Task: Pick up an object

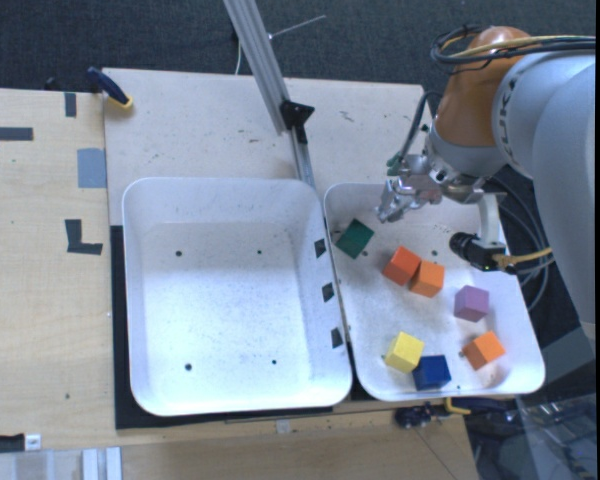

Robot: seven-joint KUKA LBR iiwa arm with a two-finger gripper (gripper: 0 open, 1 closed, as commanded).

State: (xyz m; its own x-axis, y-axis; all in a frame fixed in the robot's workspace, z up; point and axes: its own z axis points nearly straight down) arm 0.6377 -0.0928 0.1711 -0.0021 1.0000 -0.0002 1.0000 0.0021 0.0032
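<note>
Several small blocks lie in the right bin (515,313): a green block (355,239) near its far left, two orange blocks (402,265) (427,278) touching in the middle, a purple block (470,303), another orange block (485,349), a yellow block (404,352) and a blue block (432,371) at the front. My gripper (392,208) hangs over the far end of this bin, just right of and above the green block. Nothing shows between its fingers.
The left bin (140,268) stands beside the right one, sharing a middle wall with black clips (326,291). A slanted metal rail (265,63) runs from the top down to the bins' far edge. The arm's grey body (550,148) fills the right side.
</note>
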